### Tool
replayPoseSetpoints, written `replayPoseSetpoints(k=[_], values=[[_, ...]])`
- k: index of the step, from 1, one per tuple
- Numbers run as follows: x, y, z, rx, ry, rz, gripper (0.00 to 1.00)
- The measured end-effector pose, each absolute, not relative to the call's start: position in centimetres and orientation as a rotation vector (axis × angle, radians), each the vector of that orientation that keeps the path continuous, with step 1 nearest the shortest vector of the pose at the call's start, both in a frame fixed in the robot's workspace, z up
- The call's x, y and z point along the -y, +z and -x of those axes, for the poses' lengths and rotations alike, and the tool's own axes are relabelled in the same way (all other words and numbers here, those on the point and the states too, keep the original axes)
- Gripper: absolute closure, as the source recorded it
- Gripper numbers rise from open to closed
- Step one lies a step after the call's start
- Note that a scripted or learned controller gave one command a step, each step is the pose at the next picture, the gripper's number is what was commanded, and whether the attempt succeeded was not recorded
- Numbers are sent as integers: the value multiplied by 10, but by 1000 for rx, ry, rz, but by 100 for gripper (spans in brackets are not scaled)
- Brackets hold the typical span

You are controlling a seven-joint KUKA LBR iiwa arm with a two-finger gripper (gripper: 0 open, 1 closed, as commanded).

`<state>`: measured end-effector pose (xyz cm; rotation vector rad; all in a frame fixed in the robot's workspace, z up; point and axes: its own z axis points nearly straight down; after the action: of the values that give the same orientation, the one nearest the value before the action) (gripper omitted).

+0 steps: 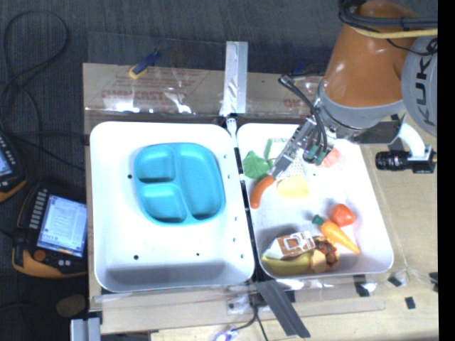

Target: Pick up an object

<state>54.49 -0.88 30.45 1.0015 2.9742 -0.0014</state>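
Observation:
My gripper (282, 165) hangs low over the upper part of the right bin (380, 222), its fingers pointing down-left. Its tips sit just above a small orange carrot (261, 190) and beside a green leafy toy (254, 165). A pale yellow block (293, 187) lies right under the fingers. Nothing is visibly held between them. Lower in the same bin lie an orange carrot with a red tomato (343, 214) next to it, a banana (291, 263) and a brown snack piece (297, 244).
The left bin (106, 247) holds a blue divided plate (178, 182). A pink item (333, 156) sits near the wrist at the right bin's top. A handheld pendant (50, 226) and cables lie left of the bench.

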Motion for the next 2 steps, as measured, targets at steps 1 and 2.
replayPoseSetpoints(k=[1, 2], values=[[1, 213, -526, -2528, -5, -1867, 100], [0, 182, -529, -2151, -8, -2293, 100]])
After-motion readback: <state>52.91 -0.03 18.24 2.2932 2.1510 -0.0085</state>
